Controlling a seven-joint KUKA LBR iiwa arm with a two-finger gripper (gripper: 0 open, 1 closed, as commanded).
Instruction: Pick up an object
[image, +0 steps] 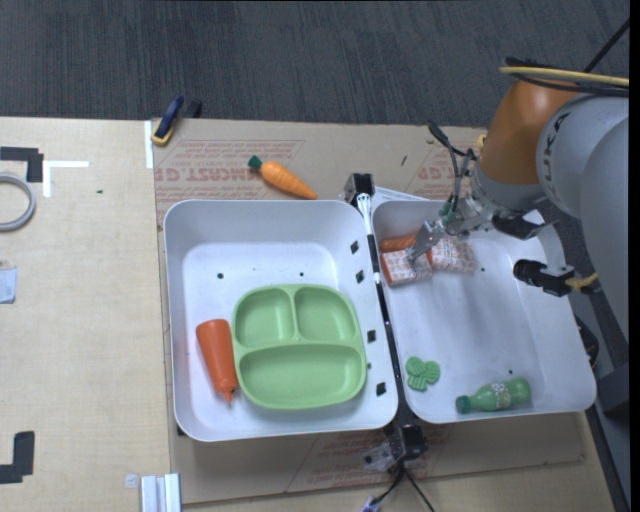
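In the right bin (500, 320), a red-and-white patterned packet (404, 266) lies at the far left corner, with a small orange piece (394, 243) just behind it. My gripper (434, 238) is down over the packet's middle and covers part of it, so I cannot see whether it is touching. A green bottle (494, 396) lies on its side near the front wall. A small green leafy toy (422, 373) sits by the left wall.
The left bin (200, 240) holds a green divided plate (299, 346) with an orange carrot-shaped toy (217, 357) beside it. Another carrot (283, 178) lies on the cardboard behind the bins. A black clamp (359, 186) sits where the bins meet.
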